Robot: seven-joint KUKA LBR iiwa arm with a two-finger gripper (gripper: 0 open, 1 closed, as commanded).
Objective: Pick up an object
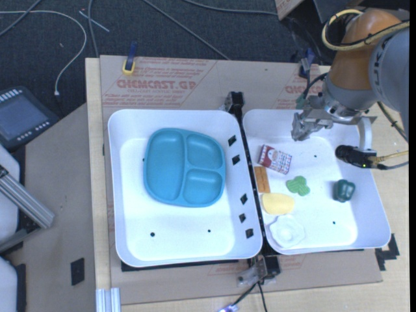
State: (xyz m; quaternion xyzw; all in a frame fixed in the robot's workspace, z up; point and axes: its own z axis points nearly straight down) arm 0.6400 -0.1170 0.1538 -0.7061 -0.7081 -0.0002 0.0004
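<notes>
Right now I see the gripper (302, 132) hanging over the right bin's (364, 229) far edge, its fingers apparently closed on nothing. The red carton (275, 159) lies near that bin's left wall; the blue tray (184, 167) fills the left bin's (130, 226) middle.

- Red lettering, partly legible as "CHEMCAST GP", is printed upside down on the brown paper sheet (170, 82) covering the counter.
- Print on the small red-and-white packet (275, 159) cannot be read.
</notes>
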